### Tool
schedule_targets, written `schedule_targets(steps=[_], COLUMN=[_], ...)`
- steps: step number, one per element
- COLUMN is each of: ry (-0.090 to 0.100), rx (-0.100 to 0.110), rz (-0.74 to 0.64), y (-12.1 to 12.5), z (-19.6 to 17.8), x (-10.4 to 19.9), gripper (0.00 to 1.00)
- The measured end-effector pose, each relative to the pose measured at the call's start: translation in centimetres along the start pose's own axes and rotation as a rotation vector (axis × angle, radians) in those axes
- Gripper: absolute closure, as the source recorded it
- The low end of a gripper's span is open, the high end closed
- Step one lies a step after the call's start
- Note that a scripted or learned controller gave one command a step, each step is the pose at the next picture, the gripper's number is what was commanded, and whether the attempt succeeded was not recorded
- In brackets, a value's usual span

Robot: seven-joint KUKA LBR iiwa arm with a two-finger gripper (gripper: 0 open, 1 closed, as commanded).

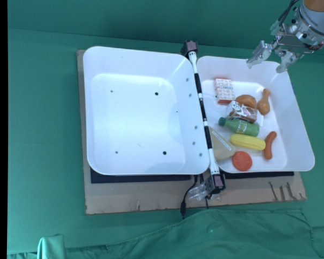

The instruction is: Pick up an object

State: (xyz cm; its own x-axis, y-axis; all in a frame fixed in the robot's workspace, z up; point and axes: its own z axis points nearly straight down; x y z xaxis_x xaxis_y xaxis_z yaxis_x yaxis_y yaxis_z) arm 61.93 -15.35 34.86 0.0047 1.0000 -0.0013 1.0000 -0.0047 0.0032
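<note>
Yellow plastic corn point(247, 142) near the right bin's point(299, 139) front edge looks light, stiff and slippery, best pinched across its middle by the empty, spread-apart tool point(270, 56).

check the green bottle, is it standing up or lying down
Lying down: the green bottle rests on its side in the right bin, cap toward the divider.
</note>
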Motion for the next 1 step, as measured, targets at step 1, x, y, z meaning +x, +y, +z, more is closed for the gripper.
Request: schedule_targets(steps=[1], ry=[0.000], rx=[0.000], rz=[0.000], y=[0.00], z=[0.00], x=[0.00], gripper=[0.00])
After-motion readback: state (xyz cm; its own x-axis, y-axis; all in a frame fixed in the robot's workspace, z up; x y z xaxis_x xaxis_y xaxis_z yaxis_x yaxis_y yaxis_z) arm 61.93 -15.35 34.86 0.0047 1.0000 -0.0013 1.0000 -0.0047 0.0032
